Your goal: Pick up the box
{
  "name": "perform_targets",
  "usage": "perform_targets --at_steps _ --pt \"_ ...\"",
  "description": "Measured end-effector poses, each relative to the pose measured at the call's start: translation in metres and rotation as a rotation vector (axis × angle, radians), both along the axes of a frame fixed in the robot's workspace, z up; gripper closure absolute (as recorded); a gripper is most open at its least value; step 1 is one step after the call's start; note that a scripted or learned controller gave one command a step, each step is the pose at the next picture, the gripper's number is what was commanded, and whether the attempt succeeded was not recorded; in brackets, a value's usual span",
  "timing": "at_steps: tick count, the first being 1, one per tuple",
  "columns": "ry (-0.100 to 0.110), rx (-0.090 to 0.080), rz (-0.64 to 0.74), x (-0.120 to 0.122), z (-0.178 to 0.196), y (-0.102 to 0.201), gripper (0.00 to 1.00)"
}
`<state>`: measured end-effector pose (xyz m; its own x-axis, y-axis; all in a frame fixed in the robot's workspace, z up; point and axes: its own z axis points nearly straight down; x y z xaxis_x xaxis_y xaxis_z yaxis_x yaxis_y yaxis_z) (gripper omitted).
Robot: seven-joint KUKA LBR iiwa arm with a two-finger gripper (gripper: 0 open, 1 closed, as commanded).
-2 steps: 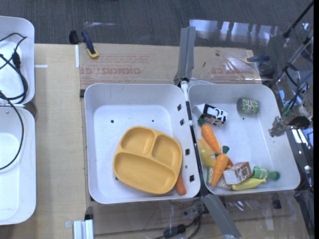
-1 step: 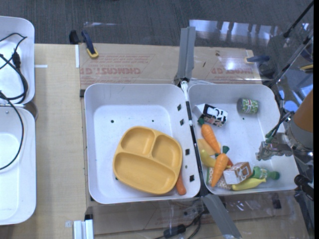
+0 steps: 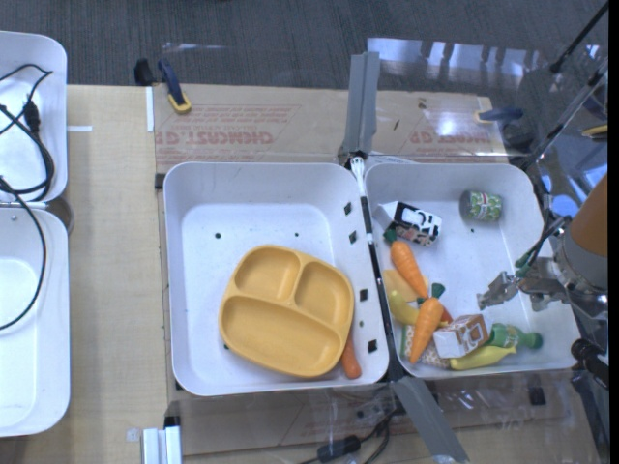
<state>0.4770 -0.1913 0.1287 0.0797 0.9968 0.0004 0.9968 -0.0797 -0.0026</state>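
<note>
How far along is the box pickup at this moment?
Nothing looks done: the box lies in the right bin among the carrots and the banana. In hand: the gripper is over that bin, apart from the box. Reaching, grasping and lifting remain.

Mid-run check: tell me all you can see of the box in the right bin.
The box is small, white with brown print, apparently cardboard. It lies tilted near the right bin's front edge, atop a pile: a carrot at its left, a yellow banana beneath, a green bottle at its right. The gripper sits above-right, apart from it.
</note>
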Motion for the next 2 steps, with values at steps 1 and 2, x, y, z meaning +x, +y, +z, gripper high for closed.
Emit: perform_targets --at_steps 1,2 --pt "0.001 0.001 0.054 -0.0004 -0.0385 -0.0094 0.00" --pt "0.001 0.001 0.054 -0.0004 -0.0384 -0.0095 0.00"
